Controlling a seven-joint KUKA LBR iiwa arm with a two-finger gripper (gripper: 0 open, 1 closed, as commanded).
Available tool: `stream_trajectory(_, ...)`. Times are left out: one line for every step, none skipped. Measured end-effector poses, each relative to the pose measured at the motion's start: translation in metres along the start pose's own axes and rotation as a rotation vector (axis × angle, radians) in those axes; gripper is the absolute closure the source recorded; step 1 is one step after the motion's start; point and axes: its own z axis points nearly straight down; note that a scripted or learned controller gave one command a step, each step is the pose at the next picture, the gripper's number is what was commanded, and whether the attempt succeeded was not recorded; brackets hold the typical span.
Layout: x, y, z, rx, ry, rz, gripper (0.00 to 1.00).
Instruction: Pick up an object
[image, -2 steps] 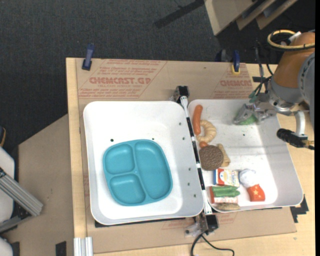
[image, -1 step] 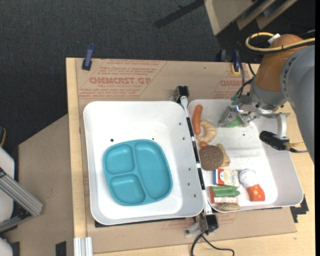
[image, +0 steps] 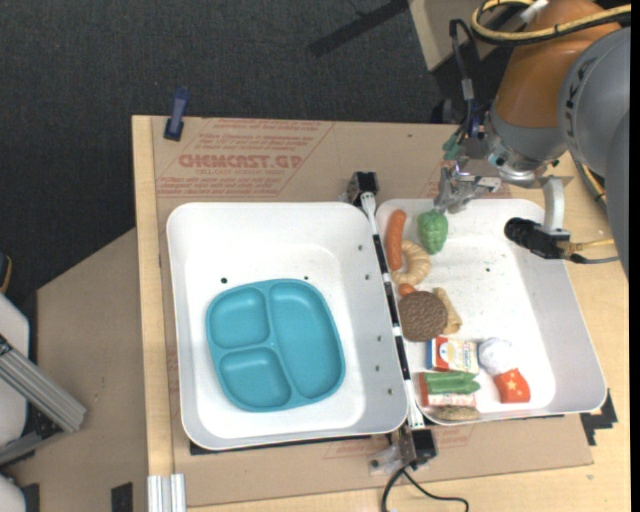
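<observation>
Green pepper toy (image: 433, 231) is sitting near the far edge of the right bin (image: 545, 300), and we're watching the gripper (image: 452, 196) hanging right over it, its tips touching or nearly touching the top; we're not able to tell whether the fingers are spread or pinching. We're seeing the left bin (image: 190, 240) carrying a teal divided tray (image: 275, 343) toward its near side. Along the right bin's left edge we're picking out an orange sausage (image: 396, 238), a tan piece (image: 414, 267) below it, then a brown round patty (image: 424, 314). Down in the near-left corner we're spotting a small printed carton (image: 455, 354), a green pod (image: 448, 382), a red piece (image: 512, 385) and a whitish ball (image: 494, 352).
</observation>
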Motion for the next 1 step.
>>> stream_trajectory(-0.0042,-0.0023,0.0072,0.01,-0.001,0.005,0.0)
